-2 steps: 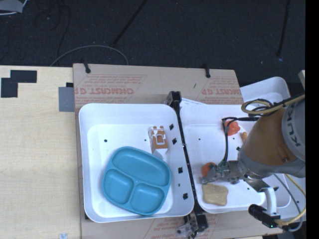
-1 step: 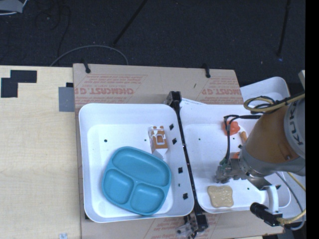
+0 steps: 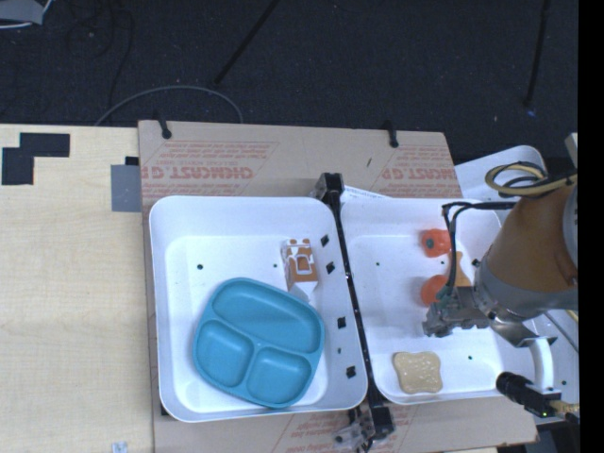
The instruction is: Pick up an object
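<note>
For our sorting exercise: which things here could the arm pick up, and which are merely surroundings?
Could be picked up:
blue divided plate
small orange-and-white item
tan bread-like piece
orange pieces

Surroundings:
left bin
right bin
cardboard sheet

Two shallow white plastic bins [image 3: 175, 253], smooth, slightly glossy. Blue three-compartment plastic tray [image 3: 257, 341], smooth, satin sheen. Beige slice-shaped piece [image 3: 418, 372] just below the dark metal gripper [image 3: 440, 321], matt, grainy. Brown printed cardboard sheet [image 3: 283, 159] beneath, matt. Pale wood-grain bench top [image 3: 66, 300].
</note>
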Robot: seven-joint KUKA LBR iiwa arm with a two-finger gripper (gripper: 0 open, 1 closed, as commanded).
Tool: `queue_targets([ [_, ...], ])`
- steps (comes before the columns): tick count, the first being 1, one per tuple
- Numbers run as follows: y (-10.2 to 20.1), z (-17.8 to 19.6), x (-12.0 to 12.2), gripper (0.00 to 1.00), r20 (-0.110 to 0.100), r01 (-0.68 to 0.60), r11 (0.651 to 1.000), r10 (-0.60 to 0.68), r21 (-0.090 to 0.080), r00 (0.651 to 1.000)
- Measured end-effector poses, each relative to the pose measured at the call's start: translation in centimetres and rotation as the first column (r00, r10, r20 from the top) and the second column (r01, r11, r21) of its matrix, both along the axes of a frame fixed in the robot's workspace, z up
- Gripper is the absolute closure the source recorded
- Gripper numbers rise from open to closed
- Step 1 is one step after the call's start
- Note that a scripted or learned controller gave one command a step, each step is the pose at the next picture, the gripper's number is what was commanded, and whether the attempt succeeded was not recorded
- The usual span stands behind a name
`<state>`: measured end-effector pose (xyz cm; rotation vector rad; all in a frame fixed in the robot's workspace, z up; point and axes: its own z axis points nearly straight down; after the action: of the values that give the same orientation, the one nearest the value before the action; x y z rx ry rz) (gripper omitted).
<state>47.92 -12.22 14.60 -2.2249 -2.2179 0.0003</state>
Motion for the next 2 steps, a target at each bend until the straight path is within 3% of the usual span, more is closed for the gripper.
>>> queue_targets([
  [2,0.4,8.8,0.2,1.00,0.001,-0.005,1.000,0.005,0.000,1.000],
])
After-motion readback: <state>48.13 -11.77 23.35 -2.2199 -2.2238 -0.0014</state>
